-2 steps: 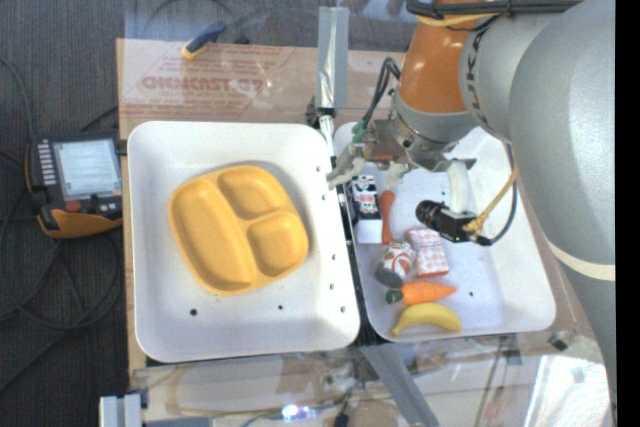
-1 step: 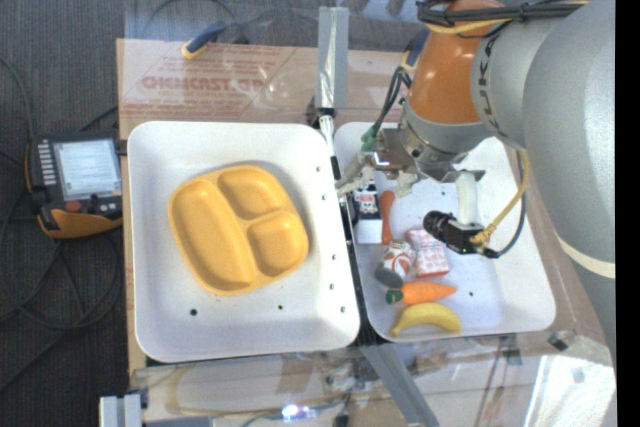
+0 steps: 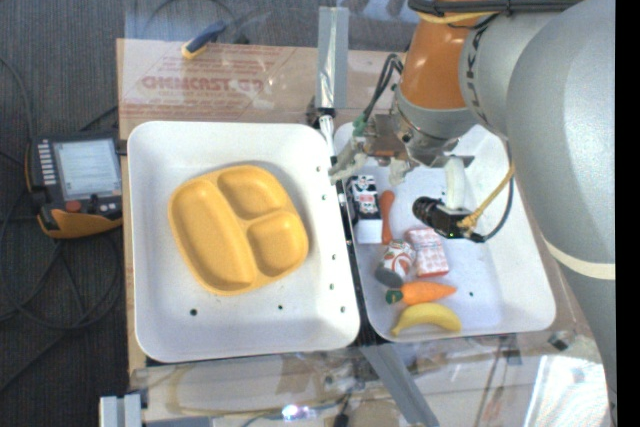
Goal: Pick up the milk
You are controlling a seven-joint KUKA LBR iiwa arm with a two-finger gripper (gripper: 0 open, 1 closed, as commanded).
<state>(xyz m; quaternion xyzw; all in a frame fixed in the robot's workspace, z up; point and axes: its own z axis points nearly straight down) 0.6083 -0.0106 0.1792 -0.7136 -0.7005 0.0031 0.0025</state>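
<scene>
One milk carton (image 3: 397, 261) lies below my gripper (image 3: 368, 167) in the right bin (image 3: 520, 305); my gripper's state I cannot tell.

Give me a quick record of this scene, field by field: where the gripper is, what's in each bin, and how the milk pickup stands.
gripper: low over the right bin's top-left corner, near the divider
left bin: yellow divided plate
right bin: two small cartons, carrot, banana, black-and-white item under the gripper
milk: probably one of the cartons; too small to tell which
held: nothing seen between the gripper's fingers
task status: milk not yet picked up
</scene>
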